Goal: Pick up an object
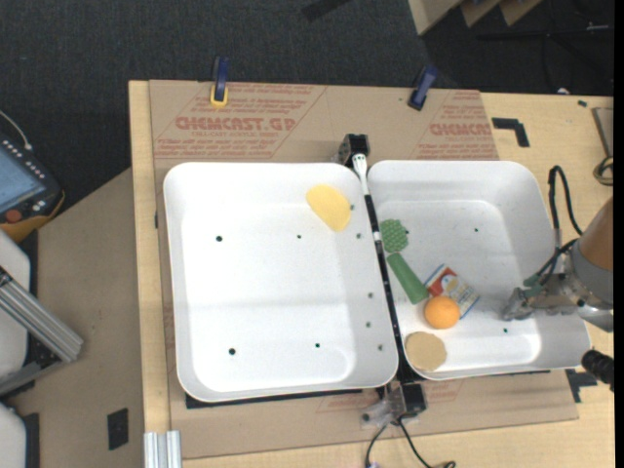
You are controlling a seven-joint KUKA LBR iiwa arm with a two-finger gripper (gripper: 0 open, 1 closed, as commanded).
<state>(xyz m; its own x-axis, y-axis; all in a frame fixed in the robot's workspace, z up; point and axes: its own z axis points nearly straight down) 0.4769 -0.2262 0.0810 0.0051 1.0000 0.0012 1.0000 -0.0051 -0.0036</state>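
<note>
The tool [517, 305] is seen low in the right bin [507, 188], its state impossible to tell. An orange ball [442, 313] lies near, apart from it.

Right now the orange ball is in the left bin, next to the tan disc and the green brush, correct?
Not quite. The camera view shows the orange ball in the right bin, not the left bin. It does lie next to the tan disc and the green brush.
</note>
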